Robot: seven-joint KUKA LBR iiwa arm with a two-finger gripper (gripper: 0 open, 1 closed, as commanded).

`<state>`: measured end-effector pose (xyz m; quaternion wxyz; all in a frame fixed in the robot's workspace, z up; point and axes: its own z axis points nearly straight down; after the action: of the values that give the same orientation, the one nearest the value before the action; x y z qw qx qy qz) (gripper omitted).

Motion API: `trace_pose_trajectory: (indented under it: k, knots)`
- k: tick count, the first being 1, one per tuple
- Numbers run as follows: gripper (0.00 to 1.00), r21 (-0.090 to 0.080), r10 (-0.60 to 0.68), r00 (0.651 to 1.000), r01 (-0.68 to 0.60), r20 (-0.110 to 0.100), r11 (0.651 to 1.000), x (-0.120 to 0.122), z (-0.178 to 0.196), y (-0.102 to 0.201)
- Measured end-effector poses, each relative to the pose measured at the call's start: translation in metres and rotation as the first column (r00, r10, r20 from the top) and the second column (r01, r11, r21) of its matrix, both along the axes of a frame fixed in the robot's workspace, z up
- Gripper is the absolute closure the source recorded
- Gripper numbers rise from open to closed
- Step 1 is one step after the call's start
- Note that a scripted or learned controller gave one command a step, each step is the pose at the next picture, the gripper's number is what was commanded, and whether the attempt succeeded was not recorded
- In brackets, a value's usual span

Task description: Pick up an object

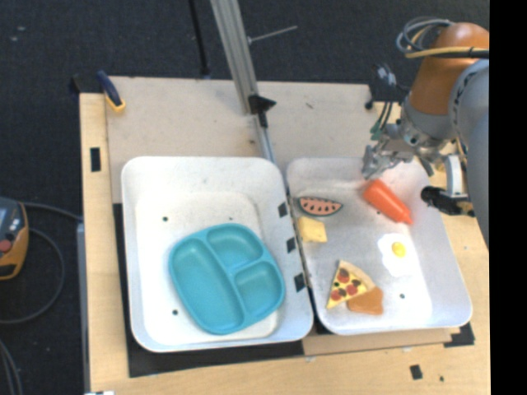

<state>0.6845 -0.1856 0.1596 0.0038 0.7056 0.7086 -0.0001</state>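
Right bin [428, 303] — carrot [387, 201]; pizza slice [350, 285]

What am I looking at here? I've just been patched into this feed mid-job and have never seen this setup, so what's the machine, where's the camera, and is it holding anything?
The one camera sits above the bench and looks down at a slant. The grey machine with the orange band entering from the right is a robot arm; its gripper hangs over the far edge of the right bin, just above a toy carrot. I see nothing between its fingers, and the picture is too blurred to say how they stand.

The two shallow white trays are bins. The left bin holds a blue divided plate. The right bin holds toy food: the carrot, a watermelon slice, a cheese piece, a fried egg and a pizza slice.

The job is to pick up one object; none looks lifted yet.
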Motion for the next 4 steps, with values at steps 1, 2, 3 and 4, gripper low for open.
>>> trace_pose_trajectory:
  k: [1,2,3,4]
  knots:
    - [1.0,0.003,-0.004,1.0,0.004,0.002,1.0,-0.002,0.059,-0.01]
    - [1.0,0.004,-0.001,1.0,0.001,-0.002,1.0,-0.001,0.071,-0.011]
    - [1.0,0.006,0.002,1.0,-0.002,-0.005,1.0,-0.002,0.065,0.042]
    - [1.0,0.007,0.002,1.0,-0.002,-0.004,1.0,-0.01,0.079,0.09]
